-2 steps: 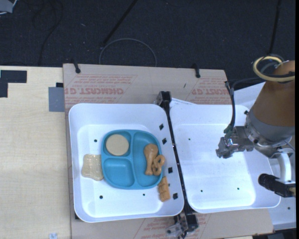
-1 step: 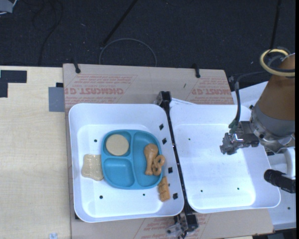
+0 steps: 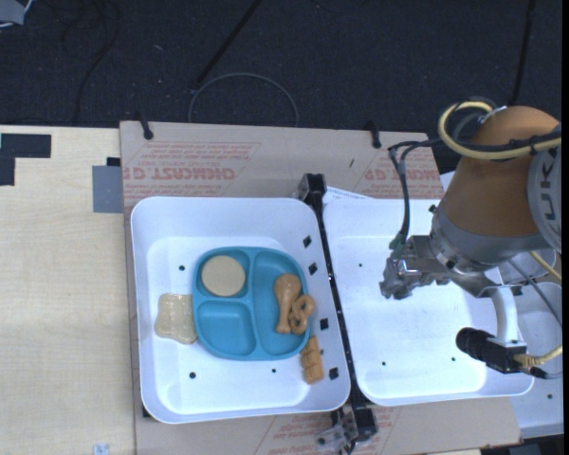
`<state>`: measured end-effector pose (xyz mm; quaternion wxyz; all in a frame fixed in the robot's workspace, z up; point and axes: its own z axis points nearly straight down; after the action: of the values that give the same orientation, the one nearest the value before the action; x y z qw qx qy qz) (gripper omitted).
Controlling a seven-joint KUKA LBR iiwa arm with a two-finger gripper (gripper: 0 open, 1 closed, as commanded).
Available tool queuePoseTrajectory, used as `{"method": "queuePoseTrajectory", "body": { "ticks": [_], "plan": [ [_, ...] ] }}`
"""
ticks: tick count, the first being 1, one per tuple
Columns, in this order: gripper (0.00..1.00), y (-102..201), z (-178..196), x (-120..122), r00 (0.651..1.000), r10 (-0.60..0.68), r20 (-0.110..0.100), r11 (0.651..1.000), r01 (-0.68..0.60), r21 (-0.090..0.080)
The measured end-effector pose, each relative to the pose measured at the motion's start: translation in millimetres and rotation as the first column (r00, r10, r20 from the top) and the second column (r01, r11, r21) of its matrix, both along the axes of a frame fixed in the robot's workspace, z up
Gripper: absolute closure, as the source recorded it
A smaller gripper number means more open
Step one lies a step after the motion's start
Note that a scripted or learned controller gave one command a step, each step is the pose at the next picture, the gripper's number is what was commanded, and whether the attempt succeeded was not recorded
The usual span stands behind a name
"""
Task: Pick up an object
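Hovering above the bare floor of the right bin [image 3: 427,368], gripper [image 3: 395,284]; whether parted or closed cannot be told, nothing visibly held. Across the divider to its left, nearest first: pretzel-like pastry [image 3: 292,303] with long axis running near to far, on the blue plate [image 3: 229,335]; below it a small brown piece [image 3: 311,360]; further left a round biscuit [image 3: 222,275]; furthest, a pale piece [image 3: 175,318] in the left bin [image 3: 161,226]. Reaching in from the right, grey-and-orange arm [image 3: 498,183], wrist bent down.
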<state>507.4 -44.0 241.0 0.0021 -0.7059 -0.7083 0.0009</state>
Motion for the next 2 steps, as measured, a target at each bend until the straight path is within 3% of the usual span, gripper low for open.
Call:
{"method": "queuePoseTrajectory", "body": {
  "ticks": [1,2],
  "plan": [
    [1.0,51.9,6.1,9.8,1.0,0.001,0.001,1.0,-0.001,0.001],
    [1.0,104.3,-11.0,20.6,1.0,0.0,-0.001,1.0,0.0,-0.001]
  ]
}}
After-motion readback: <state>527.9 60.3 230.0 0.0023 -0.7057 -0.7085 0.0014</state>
